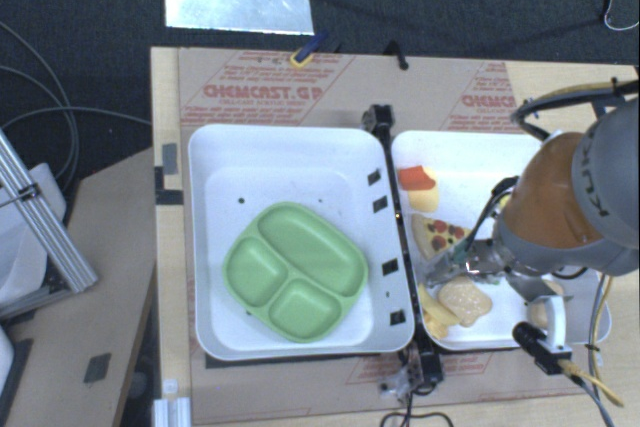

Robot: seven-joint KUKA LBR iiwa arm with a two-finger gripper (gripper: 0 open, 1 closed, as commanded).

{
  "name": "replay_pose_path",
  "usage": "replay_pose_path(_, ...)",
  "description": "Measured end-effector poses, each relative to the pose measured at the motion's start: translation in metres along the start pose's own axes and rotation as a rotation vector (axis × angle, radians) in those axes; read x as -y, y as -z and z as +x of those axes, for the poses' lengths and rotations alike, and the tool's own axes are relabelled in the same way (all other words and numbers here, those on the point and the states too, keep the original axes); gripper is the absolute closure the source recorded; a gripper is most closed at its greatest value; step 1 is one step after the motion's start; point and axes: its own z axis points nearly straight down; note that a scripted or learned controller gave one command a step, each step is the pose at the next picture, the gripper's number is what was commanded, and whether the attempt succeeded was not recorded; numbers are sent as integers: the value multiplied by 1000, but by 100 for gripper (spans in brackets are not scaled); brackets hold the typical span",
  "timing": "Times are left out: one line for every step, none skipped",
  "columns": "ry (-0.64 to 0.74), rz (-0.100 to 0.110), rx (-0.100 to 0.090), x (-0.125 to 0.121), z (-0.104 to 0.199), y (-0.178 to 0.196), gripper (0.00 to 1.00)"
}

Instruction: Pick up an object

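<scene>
Arm: we see the grey arm (560,205) with its orange band reaching in from the right, low over the right bin (470,147).

Hand: our hand (452,267) sits at the left part of the right bin, among the food pieces; we cannot tell how it is set, because the metal parts blur together there.

Candidate objects: we count a pizza slice (440,235) just above the hand, a pale cracker-like piece (466,300) just below it, a yellow piece (434,315) at the bin's lower left corner, and an orange-topped wedge (418,180) with a pale piece under it further up the bin.

Nearest target: we judge the pizza slice or the cracker-like piece the likely pick, since the hand lies between them and seems to touch or nearly touch both.

Left bin: we see a green divided plate (295,270) lying flat in the left bin (280,147), well apart from the hand.

Counter: both bins rest on a cardboard sheet (260,90) on the counter.

Progress: we judge the reach done and the hand down at object level; nothing is visibly lifted, so the grasp and the raise are left.
</scene>
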Motion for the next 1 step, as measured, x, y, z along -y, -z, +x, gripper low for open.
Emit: replay_pose_path(0, 0, 0, 0, 0, 0, 0)
